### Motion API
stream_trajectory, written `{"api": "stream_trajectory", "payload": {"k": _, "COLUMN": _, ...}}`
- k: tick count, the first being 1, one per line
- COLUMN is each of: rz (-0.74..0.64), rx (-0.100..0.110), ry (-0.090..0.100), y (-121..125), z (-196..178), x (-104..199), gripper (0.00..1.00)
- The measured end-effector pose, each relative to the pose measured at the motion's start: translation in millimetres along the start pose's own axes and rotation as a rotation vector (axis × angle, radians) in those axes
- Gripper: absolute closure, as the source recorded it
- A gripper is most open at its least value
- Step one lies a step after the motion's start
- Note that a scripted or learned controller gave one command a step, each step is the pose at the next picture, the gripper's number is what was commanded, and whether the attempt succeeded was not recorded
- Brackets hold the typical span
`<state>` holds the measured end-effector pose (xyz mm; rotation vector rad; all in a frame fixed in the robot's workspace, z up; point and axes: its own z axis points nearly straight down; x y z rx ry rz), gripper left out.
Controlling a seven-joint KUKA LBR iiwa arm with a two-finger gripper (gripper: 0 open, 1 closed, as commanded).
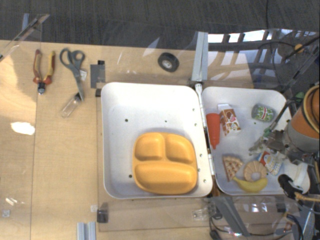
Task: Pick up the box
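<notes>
The box (pixel 229 120) is a small white and red carton. It lies in the upper left part of the right bin (pixel 245 95), beside a red carrot-shaped piece (pixel 213 130). My gripper (pixel 268 145) hangs low over the right side of that bin, well to the right of the box and below it in the view, apart from it. The grey arm with its orange band (pixel 306 115) comes in from the right edge. A small colourful item (pixel 266 160) lies partly hidden just under the gripper.
A green can (pixel 263 113) sits above the gripper. A pizza slice (pixel 231 167), a round bagel (pixel 255 171) and a banana (pixel 251 185) lie along the right bin's front. The left bin (pixel 125 109) holds a yellow divided tray (pixel 165 162). Pliers, scissors and tape lie on the bench behind.
</notes>
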<state>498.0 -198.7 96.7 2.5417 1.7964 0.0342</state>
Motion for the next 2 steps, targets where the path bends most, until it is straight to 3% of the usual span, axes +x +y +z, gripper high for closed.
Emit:
{"api": "stream_trajectory", "payload": {"k": 1, "rz": -0.059, "rx": 0.004, "ry": -0.001, "y": -0.7, "z": 0.6, "x": -1.1, "gripper": 0.0}}
{"api": "stream_trajectory", "payload": {"k": 2, "rz": 0.099, "rx": 0.001, "ry": -0.001, "y": 0.2, "z": 0.3, "x": -1.6, "gripper": 0.0}}
